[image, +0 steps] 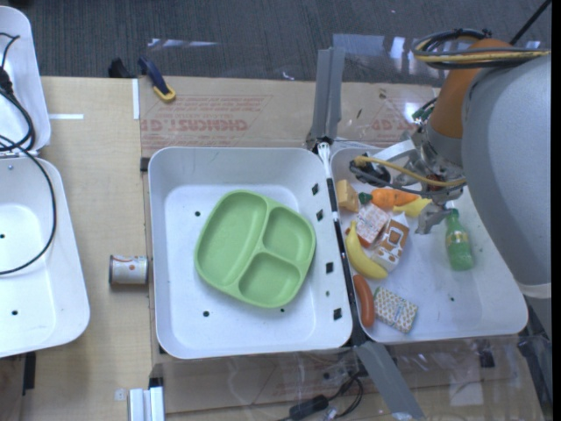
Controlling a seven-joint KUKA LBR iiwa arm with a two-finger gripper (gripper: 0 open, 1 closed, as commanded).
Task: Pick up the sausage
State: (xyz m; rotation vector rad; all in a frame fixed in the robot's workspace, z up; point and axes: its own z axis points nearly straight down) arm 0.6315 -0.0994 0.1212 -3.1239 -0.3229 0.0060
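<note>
Sausage (364, 300) first: it lies at the near left edge of the right bin (491, 310), close against the bin wall, lengthwise along it, with a patterned packet (394, 310) just to its right. From our claw (427, 207) it sits well off, toward the camera and to the left, past the banana (361, 254) and the small cartons (382, 231). Our claw hangs over the far part of the bin, near the carrot (394, 197), with the green bottle (458, 239) just on its near right; we cannot tell how it is set. To do this well, we judge we must travel above the clutter, turn to span the sausage across its narrow width, and come down with one side slipping between sausage and wall. That wall gap looks tight, so a grip nearer the sausage's free middle seems safest.
</note>
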